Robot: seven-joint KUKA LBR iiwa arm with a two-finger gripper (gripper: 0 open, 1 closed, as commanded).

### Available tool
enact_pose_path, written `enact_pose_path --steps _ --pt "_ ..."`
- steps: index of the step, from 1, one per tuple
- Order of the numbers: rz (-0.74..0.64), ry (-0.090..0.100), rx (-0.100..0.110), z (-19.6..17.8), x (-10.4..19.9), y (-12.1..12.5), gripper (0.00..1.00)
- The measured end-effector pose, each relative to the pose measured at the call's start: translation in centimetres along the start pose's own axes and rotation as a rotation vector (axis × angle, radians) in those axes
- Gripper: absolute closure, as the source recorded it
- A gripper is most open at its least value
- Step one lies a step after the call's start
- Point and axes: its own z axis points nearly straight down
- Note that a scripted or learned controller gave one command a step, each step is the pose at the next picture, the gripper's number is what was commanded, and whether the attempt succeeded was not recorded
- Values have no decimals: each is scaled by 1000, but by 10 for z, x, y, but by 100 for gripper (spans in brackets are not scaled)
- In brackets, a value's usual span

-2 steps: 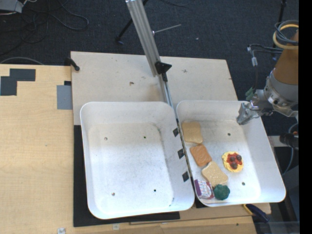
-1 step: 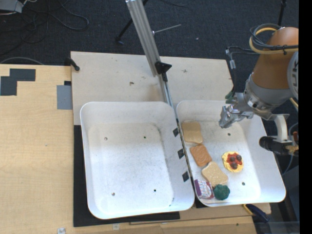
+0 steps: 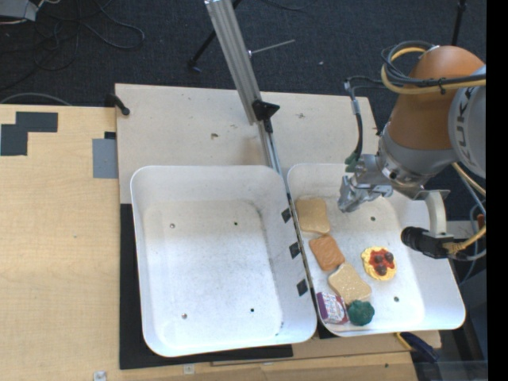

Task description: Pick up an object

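The claw (image 3: 352, 198) hangs right of centre in the frame, over the upper part of the right bin (image 3: 432, 296); whether it is apart or together I cannot tell, and nothing shows in its grip. The nearest candidate, a tan bread slice (image 3: 313, 214), lies just left and slightly below it, long axis running up-down. Further down: one orange-brown cracker (image 3: 326, 252), one pale toast slice (image 3: 349, 283), one fruit tart (image 3: 379, 263), one purple packet (image 3: 332, 308), one green lump (image 3: 361, 313). Two bins sit on the table (image 3: 190, 125); the left bin (image 3: 151, 236) holds nothing.
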Motion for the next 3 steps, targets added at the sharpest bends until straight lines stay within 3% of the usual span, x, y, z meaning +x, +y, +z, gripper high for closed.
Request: enact_pose_path --steps 1,3 --pt "0 0 1 5 48 -2 100" --pt "-1 0 2 16 155 -38 100"
